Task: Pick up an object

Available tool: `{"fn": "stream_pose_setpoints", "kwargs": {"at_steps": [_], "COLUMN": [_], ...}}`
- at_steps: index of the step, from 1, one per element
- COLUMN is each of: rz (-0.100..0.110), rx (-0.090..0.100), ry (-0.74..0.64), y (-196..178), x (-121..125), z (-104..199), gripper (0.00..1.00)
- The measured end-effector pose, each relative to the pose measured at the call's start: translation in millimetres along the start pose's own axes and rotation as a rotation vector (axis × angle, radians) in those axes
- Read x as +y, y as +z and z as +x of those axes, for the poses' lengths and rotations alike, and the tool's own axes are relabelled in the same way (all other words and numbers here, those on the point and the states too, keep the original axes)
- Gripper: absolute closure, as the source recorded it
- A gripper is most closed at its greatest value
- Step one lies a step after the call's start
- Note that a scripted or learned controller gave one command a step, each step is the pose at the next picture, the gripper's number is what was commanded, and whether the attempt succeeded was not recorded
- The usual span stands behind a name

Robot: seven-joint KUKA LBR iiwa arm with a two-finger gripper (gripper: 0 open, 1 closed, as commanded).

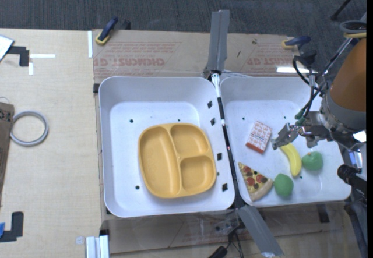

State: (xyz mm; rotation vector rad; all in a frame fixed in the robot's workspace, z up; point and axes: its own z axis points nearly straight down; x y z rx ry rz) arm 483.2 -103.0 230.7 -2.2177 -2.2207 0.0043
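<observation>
Two white bins sit side by side at frame centre. The left bin (116, 152) has open floor along its upper and left walls. The right bin (250, 96) is bare in its upper half, with objects crowded low right. The left bin holds a yellow divided plate (176, 159). The right bin holds a red-and-white packet (259, 136), a banana (292, 159), a pizza slice (254, 181) and two green pieces (284, 185) (313, 161). The gripper (285, 136) hangs just above the banana's upper end, between packet and right wall; nothing is visibly gripped, and whether it is spread or clenched cannot be told.
</observation>
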Motion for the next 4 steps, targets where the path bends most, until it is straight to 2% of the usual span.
{"fn": "stream_pose_setpoints", "kwargs": {"at_steps": [1, 2, 3, 4], "rz": [-0.002, -0.003, -0.003, -0.002], "rx": [-0.001, 0.004, 0.002, -0.001], "ry": [0.054, 0.073, 0.077, 0.039], "y": [58.8, 138.8, 129.9, 5.1], "x": [86.3, 45.9, 45.8, 52.9], "z": [-80.0, -102.7, -103.6, -44.6], "gripper": [0.0, 0.0, 1.0, 1.0]}}
